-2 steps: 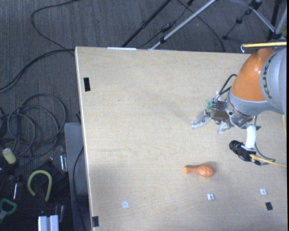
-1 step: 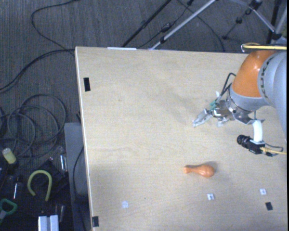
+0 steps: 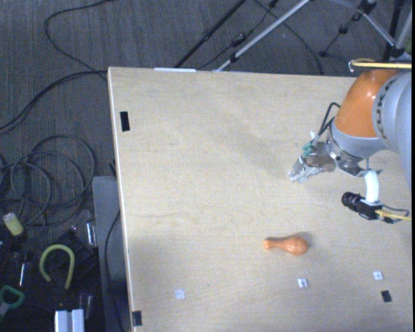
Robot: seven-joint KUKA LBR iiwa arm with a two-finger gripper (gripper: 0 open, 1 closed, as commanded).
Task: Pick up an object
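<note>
A small orange object (image 3: 287, 245), shaped like a gourd with a thin neck pointing left, lies on its side on the pale wooden bench top (image 3: 207, 151), toward the front. My gripper (image 3: 299, 173) hangs at the end of the grey arm with the orange band (image 3: 363, 113), which comes in from the right. It is above and slightly right of the orange object, with a clear stretch of bench between them. Nothing is seen in the gripper.
Small black and white markers (image 3: 302, 282) dot the bench near its front edge, and a black patch (image 3: 125, 121) sits by the left edge. Cables (image 3: 41, 171) and tools lie on the floor to the left. Tripod legs (image 3: 297, 5) stand behind the bench.
</note>
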